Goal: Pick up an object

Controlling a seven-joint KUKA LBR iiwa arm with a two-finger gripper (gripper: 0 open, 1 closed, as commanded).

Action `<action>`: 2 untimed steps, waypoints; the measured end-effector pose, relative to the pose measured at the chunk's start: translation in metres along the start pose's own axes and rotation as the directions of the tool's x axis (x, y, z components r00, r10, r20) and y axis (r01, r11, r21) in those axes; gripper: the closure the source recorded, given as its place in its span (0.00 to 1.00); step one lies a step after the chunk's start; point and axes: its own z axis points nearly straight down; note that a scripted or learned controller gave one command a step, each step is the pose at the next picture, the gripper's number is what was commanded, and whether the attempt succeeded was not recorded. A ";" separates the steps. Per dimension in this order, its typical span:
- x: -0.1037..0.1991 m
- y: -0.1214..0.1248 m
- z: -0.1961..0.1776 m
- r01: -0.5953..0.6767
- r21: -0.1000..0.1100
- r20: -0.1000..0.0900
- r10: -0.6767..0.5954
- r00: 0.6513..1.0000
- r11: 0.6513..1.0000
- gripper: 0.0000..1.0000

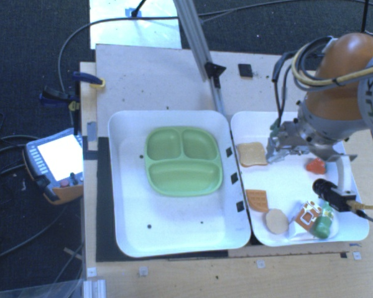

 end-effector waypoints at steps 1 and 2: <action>0.047 -0.004 -0.002 -0.001 0.000 0.000 0.001 1.000 1.000 1.00; 0.099 -0.008 -0.003 0.000 0.001 0.000 0.000 1.000 1.000 1.00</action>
